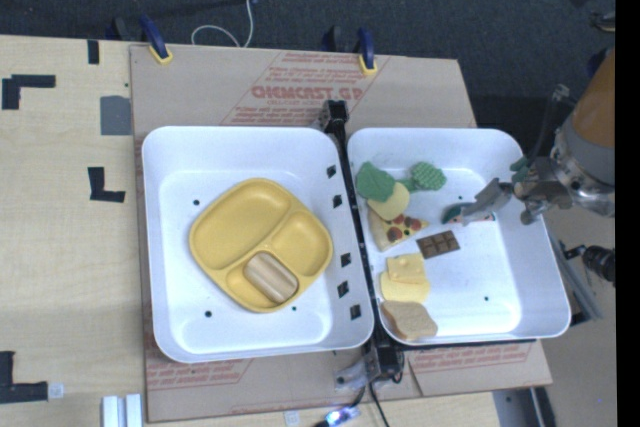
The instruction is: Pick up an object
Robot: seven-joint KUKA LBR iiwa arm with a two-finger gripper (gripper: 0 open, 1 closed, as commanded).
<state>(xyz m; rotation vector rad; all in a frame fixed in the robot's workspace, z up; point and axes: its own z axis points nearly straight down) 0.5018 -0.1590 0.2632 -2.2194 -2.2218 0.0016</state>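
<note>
The right bin [520, 275] holds several toy foods. Two green leafy pieces [375, 181] [427, 176] lie at its back left. A pizza slice [393, 227] lies in front of them, with a brown chocolate bar [437, 243] to its right. A yellow cheese wedge [405, 279] and a tan bread slice [409, 320] sit at the front left. My gripper [470, 207] reaches in from the right over the bin's middle, just right of the pizza slice and above the chocolate bar. I see nothing held in it.
The left bin [170, 165] carries a yellow divided plate [240, 220] with a tan bun [271, 276] in its front compartment. A black divider [345, 205] runs between the bins. The arm's body [590, 155] stands over the right bin's right rim.
</note>
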